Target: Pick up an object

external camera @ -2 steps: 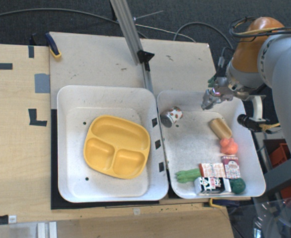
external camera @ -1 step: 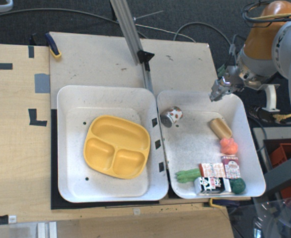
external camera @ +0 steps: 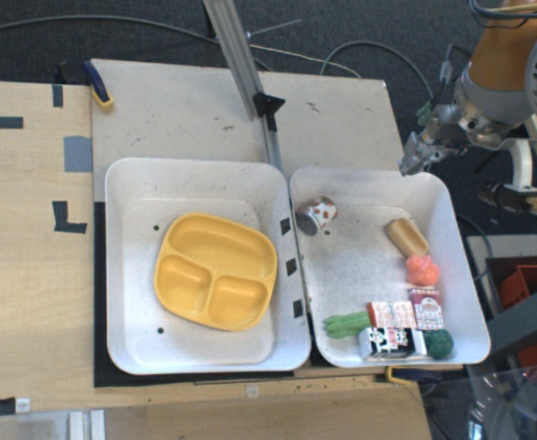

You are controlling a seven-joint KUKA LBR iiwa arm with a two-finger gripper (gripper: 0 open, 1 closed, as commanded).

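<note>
Nearest me, along the front edge of the right bin [external camera: 459, 246], I see a crowded cluster: a green ribbed toy [external camera: 346, 324], two small cartons [external camera: 392, 314] with red and white print, a red carton [external camera: 426, 308] beside them, a black-and-white packet [external camera: 389, 340] and a dark green ball [external camera: 440, 343] in the front right corner. They touch one another, so I judge any pick there awkward. Just behind them lies an orange-pink lump [external camera: 422, 269], and behind that a tan cylinder [external camera: 407, 236], on its side and touching the lump. Toward the bin's far left corner sits a small white piece with red spots [external camera: 319, 214], well apart from the rest. The left bin [external camera: 122, 273] carries a yellow divided tray [external camera: 215, 270].

Farthest off, the gripper [external camera: 413, 159] hangs above the right bin's far right corner, near its rim. At this angle I cannot tell how its tip stands, and I see nothing carried under it. So I judge the task barely begun: no object is lifted, and choosing, descending, closing and raising all remain. The arm [external camera: 502, 62] is cut off at the frame's edge, and the carton prints are too small to read.
</note>
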